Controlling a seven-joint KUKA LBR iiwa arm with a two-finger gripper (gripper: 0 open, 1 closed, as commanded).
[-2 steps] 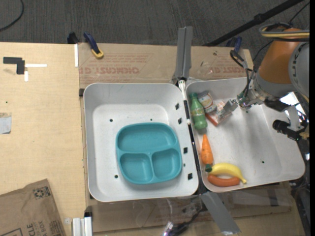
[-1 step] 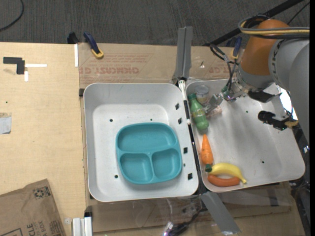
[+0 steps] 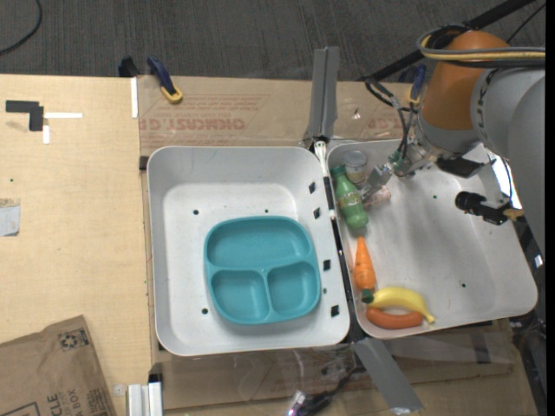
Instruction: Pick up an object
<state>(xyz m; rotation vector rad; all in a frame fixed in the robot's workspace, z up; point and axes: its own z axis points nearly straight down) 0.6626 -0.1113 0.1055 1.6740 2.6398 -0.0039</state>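
The right bin (image 3: 460,250) holds several items along its left wall: a green bottle (image 3: 349,202), an orange carrot (image 3: 364,265), a yellow banana (image 3: 401,300) and a red sausage-shaped piece (image 3: 395,319). My gripper (image 3: 379,180) is low in the bin's far left corner, just right of the bottle's top. A small pale pinkish object (image 3: 380,198) lies right under it. Whether anything is held is not visible. The orange-banded wrist (image 3: 451,85) leans in from the upper right.
The left bin (image 3: 173,232) holds a teal divided plate (image 3: 260,269). A grey upright post (image 3: 324,94) stands behind the seam between the bins. Cables (image 3: 395,98) hang near the wrist. A blue-and-yellow clamp (image 3: 165,81) lies on the cardboard behind the left bin.
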